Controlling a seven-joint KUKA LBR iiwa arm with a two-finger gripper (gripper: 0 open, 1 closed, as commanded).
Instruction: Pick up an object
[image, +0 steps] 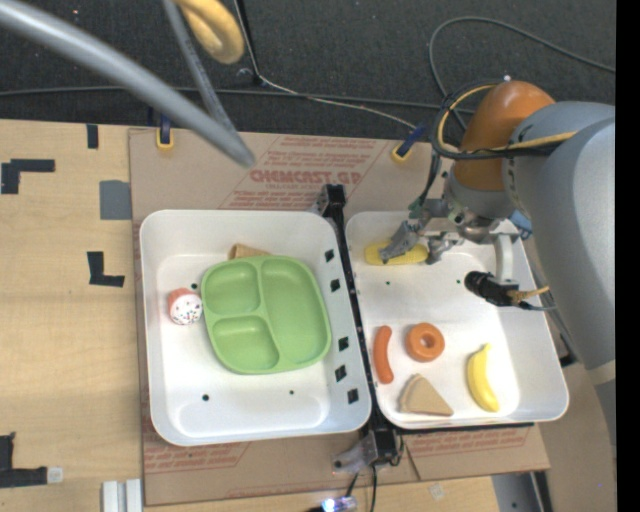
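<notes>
Camera view, single frame. Tabletop (60, 300) carries two white bins. Left bin (165, 400): green divided plate (268, 313), spotted ball (185, 308) at its left edge. Right bin (520, 400): yellow piece (395, 256) near the far-left corner; orange ring (426, 342) mid-bin; red sausage (383, 354) along the left wall; tan wedge (427, 397) and banana (482, 377) by the near edge. Claw (425, 235) sits low, just above and beside the yellow piece; whether spread or pressed together cannot be told. Step judged: approach to grasp. Next move calls for fingers straddling the yellow piece, clear of the bin wall, before closing and lifting.
</notes>
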